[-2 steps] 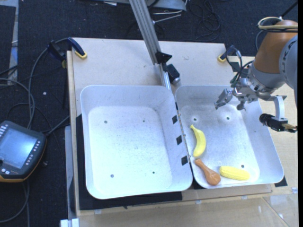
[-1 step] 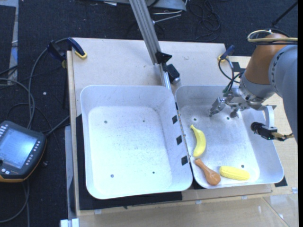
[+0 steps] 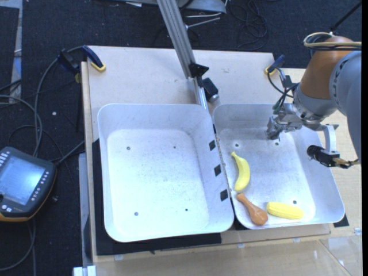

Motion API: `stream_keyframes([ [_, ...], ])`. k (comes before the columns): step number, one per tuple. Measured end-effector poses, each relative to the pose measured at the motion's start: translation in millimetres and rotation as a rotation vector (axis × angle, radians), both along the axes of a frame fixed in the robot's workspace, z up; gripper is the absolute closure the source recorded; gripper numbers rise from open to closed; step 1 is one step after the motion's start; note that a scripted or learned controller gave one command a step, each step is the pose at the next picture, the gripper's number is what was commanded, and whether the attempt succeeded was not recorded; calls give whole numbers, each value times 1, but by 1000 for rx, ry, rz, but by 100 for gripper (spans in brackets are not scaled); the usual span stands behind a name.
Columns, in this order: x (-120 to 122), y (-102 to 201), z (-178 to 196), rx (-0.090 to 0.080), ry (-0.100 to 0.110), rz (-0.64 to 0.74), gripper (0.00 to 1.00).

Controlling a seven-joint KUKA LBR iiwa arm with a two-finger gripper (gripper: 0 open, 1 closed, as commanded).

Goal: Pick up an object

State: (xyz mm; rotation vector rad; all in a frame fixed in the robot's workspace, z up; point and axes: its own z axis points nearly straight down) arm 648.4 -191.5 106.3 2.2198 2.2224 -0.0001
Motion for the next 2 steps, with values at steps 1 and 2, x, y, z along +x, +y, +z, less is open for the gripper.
stream_keyframes([
  [1, 0, -1, 42, 0, -3, -1, 100],
  [2, 0, -3, 85, -1, -3, -1, 100],
])
